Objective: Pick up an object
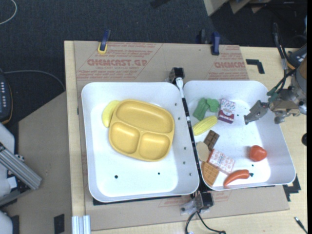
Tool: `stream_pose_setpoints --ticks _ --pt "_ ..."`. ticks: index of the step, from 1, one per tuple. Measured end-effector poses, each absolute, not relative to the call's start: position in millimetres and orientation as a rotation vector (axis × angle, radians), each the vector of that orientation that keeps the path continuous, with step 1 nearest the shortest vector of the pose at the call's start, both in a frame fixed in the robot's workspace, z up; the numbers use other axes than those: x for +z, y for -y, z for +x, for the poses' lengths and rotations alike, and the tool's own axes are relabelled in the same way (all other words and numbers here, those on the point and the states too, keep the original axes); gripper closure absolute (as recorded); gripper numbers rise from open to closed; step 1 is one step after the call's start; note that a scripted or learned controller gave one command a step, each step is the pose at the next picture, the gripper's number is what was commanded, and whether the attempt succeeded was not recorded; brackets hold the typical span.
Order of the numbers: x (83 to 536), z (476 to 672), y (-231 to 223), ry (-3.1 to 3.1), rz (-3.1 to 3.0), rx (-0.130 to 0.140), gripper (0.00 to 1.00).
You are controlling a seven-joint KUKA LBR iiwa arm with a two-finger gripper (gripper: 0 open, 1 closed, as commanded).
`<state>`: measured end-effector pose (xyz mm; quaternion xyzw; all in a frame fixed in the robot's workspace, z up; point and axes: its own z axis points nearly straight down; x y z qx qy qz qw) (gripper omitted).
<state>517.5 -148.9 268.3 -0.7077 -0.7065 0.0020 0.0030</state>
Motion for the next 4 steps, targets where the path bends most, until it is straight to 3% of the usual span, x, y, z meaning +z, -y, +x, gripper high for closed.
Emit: stream_pose_setpoints --ticks 1,4 --pt "272 519.1 149 2.222 -2.222 0.000 0.00" --pt "106 524.7 155 2.216 -2.218 0.005 0.00"
